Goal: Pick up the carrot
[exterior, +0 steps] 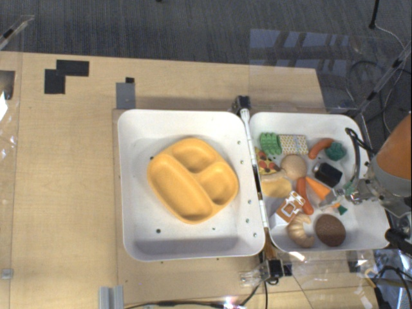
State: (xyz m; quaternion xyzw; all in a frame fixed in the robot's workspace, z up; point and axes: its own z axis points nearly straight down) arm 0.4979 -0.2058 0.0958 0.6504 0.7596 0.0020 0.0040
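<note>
Reaching in from 3 o'clock, the grey arm (394, 172) with its orange band hangs over the right-hand edge of the right bin (370, 234), and its gripper (353, 195) sits low over that bin's 3 o'clock side; whether it is set wide or narrow cannot be told from this height, and nothing can be seen held in it. The carrot (320, 148) lies in the same bin near 12 o'clock, a short orange piece tilted slightly, with a green tuft (335, 151) touching its 3 o'clock end. It is apart from the gripper, with a small black block (328, 173) lying between them. An orange wedge (316, 188) rests just at 9 o'clock from the gripper, beside a pale round piece (294, 166). A brown ball (329, 230) sits at 6 o'clock in the bin, next to a tan knobbly piece (300, 230). A green studded block (270, 141) occupies the bin's 10 o'clock corner. On the desk (64, 192) at 9 o'clock from all this, the left bin (138, 237) holds a yellow divided dish (192, 179), tilted across its middle.
</note>
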